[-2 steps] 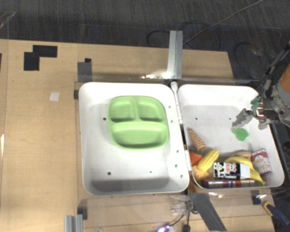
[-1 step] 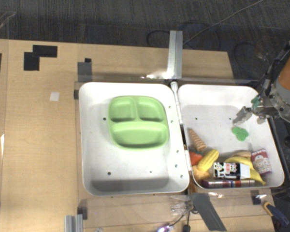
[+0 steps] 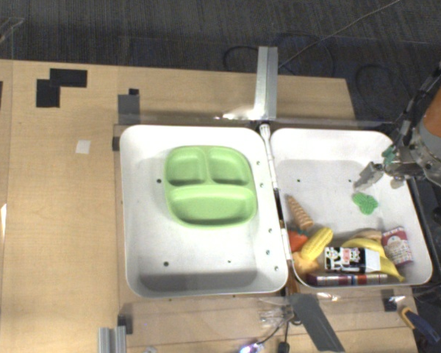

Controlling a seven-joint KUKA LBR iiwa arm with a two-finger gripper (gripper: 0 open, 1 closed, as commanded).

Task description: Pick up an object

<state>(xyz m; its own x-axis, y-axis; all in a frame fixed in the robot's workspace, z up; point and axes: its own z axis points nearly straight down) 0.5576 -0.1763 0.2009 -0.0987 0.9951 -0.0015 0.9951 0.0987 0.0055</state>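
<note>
gripper (image 3: 382, 169) over right bin (image 3: 316, 153) | fingers apart, holding nothing | small green object (image 3: 366, 203) just below | green tray (image 3: 209, 184) in left bin (image 3: 143, 219)

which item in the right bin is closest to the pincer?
The small green piece, alone just below the pincer; the banana, can and the rest crowd the bin's near edge.

Two bins sat side by side on the bench (image 3: 51, 219). The left bin (image 3: 140, 271) held a divided plate (image 3: 208, 184) near its middle. In the right bin (image 3: 316, 149), a small leaf-like piece (image 3: 366, 203) lay toward the right wall, just below the gripper (image 3: 375, 173). Along the near wall lay a cone (image 3: 300, 212), a corn cob (image 3: 313, 242), a banana (image 3: 367, 243), a can (image 3: 396, 245), a bottle (image 3: 349, 258) and a marker (image 3: 349, 278), crowded together.
</note>
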